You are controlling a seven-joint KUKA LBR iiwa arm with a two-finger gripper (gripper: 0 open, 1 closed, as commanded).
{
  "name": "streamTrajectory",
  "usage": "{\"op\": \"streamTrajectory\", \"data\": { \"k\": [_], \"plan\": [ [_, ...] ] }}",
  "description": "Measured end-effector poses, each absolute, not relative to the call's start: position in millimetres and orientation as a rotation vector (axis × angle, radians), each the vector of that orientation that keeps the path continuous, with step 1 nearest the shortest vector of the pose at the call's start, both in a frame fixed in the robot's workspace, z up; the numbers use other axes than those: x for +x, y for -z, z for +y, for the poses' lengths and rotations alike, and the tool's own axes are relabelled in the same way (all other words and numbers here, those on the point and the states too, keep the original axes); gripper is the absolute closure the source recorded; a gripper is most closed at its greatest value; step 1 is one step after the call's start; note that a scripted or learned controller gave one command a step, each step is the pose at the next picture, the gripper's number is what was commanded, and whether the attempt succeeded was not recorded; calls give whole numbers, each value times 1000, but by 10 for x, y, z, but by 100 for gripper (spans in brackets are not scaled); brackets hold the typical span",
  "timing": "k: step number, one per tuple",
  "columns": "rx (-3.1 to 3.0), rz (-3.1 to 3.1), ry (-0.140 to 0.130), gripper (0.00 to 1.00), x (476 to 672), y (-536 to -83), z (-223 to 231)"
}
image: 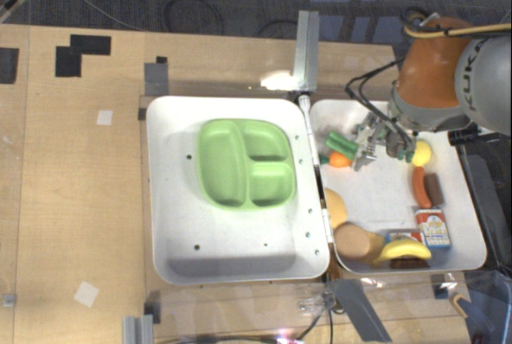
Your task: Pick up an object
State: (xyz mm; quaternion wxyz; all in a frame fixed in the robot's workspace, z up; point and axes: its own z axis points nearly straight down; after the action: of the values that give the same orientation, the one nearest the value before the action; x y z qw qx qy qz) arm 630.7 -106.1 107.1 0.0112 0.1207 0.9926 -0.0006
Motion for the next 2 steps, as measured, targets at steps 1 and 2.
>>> {"op": "streamTrajectory", "data": {
  "k": [1, 2],
  "plan": [
    [-260, 3117, 8, 100, 6169, -1705, -1792],
    [-214, 3118, -3, 100, 6727, -2185, -834]
  ]
}}
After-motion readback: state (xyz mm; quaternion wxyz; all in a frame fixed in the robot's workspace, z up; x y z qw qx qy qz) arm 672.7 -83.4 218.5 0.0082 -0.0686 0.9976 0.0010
